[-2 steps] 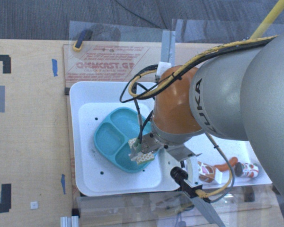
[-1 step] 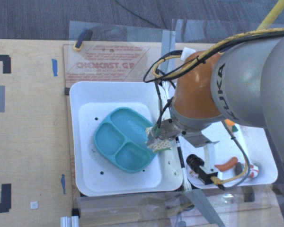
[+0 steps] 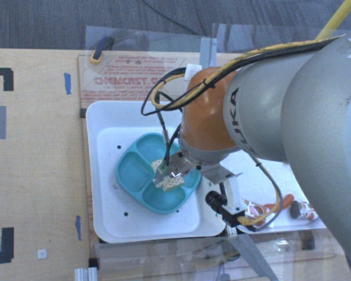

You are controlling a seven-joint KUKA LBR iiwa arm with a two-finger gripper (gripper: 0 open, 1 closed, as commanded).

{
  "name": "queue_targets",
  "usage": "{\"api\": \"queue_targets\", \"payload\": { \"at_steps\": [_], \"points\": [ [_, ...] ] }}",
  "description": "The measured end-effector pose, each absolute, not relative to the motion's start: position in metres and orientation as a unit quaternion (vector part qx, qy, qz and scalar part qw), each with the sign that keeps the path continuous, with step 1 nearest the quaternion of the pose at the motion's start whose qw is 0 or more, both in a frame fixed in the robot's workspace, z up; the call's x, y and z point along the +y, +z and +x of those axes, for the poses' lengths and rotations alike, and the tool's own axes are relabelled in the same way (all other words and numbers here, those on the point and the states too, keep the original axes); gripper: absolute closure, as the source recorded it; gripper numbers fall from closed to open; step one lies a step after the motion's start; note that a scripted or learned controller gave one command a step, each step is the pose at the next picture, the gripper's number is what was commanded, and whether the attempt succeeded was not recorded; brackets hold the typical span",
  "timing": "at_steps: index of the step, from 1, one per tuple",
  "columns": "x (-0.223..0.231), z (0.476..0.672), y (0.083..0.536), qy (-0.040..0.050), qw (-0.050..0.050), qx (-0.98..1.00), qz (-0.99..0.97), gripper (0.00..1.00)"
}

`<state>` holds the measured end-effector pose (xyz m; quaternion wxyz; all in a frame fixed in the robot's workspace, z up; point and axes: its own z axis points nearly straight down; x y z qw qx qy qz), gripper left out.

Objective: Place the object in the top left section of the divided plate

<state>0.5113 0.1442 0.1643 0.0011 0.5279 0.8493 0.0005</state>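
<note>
We see the end effector [image 3: 165, 175] low over the teal divided plate [image 3: 155, 177], its fingers pinched on a pale waffle-patterned object [image 3: 171, 182] near the plate's right-hand section.

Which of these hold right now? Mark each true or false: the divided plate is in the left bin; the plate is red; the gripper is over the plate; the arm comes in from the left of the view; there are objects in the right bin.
1. The divided plate is in the left bin. True.
2. The plate is red. False: it is teal blue.
3. The gripper is over the plate. True; a pale waffle-like object shows at its tip.
4. The arm comes in from the left. False: it reaches in from the right.
5. The right bin has objects in it. True: an orange-and-white item lies there.
</note>
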Motion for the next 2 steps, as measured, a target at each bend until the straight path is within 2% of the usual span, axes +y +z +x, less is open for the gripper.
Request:
{"api": "queue_targets", "payload": {
  "at_steps": [1, 2],
  "points": [
    [0.144, 0.511, 0.164, 0.0005, 0.001, 0.849, 0.528, 0.0],
    [0.164, 0.479, 0.195, 0.0001, 0.001, 0.759, 0.651, 0.0]
  ]
}}
